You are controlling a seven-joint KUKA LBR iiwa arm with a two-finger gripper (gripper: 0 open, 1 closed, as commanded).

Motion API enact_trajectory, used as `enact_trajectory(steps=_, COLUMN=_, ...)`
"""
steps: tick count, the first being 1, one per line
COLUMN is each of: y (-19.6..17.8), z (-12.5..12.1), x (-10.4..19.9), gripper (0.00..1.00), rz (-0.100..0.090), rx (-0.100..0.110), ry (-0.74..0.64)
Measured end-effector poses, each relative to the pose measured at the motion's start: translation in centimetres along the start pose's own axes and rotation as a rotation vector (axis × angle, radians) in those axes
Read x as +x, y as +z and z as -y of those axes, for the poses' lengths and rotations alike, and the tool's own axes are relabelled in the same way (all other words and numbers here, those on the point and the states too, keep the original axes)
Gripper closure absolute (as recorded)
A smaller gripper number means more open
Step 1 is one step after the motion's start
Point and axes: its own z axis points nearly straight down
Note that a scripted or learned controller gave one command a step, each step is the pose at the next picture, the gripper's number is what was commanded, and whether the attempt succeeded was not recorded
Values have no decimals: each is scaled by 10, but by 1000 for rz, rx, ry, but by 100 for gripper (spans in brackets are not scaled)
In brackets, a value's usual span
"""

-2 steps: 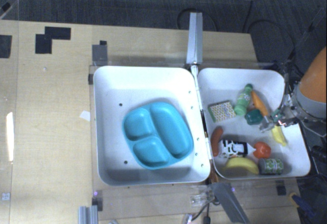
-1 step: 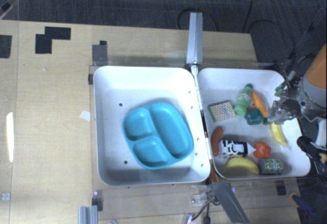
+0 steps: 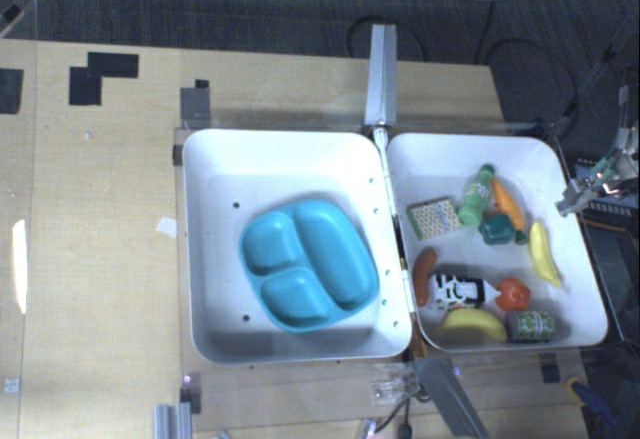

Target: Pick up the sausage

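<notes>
On the far left, a pale wooden bench [image 3: 90, 227] with a few black square marks [image 3: 100, 72] near its back edge. Further right, the left white bin [image 3: 280, 139], with a blue plate [image 3: 310, 262] of three compartments inside, lying a little turned. Between the two bins, at the back, an upright grey metal post [image 3: 382, 77].

Then the right white bin [image 3: 560, 155], full of small toy foods. Just inside its left wall, the sausage [image 3: 425, 275]: reddish brown, lying almost lengthwise along that wall, at about the middle of the bin's depth. Touching or nearly touching it on the right, a black and white carton [image 3: 457, 289]. Behind the sausage, a small checkered packet [image 3: 434, 217]. Further right and back, a green bottle [image 3: 477, 192], an orange carrot [image 3: 507, 207] and a teal piece [image 3: 497, 229], all close together. At the front wall, a yellow banana [image 3: 474, 324], with a red round thing [image 3: 513, 294] just behind it and a green can [image 3: 533, 326] beside it. Near the right wall, a second banana [image 3: 544, 252], lying lengthwise.

At the right edge, over the rim of the right bin, the gripper [image 3: 590, 189], blurred and partly cut off, well apart from the sausage. Cannot tell whether spread or pressed together. Holds nothing visible.
</notes>
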Motion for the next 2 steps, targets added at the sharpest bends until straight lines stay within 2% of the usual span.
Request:
enact_trajectory(steps=1, y=-48, z=-11, x=-9, gripper=100, rz=2, rx=-3, ry=-898)
enact_trajectory(steps=2, y=17, z=0, x=-5, gripper=100, rz=1, rx=-3, ry=-1602)
